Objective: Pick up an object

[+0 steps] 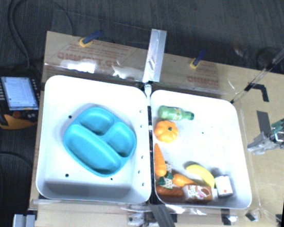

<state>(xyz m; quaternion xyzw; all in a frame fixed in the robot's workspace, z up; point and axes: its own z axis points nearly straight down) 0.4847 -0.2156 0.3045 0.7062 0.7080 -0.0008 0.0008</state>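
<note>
Can't tell the gripper's state from this feed. All the pickable stuff sits in the right bin (238, 149), the one on the arm's entry side: green bottle (175, 113) at the far wall, orange fruit (166, 131) just beside it, and carrot (159, 162), banana (200, 173), white box (224, 186) and brown bottle (186, 193) crowded along the near wall. The left bin (45, 175) holds a blue divided tray (100, 140).
</note>
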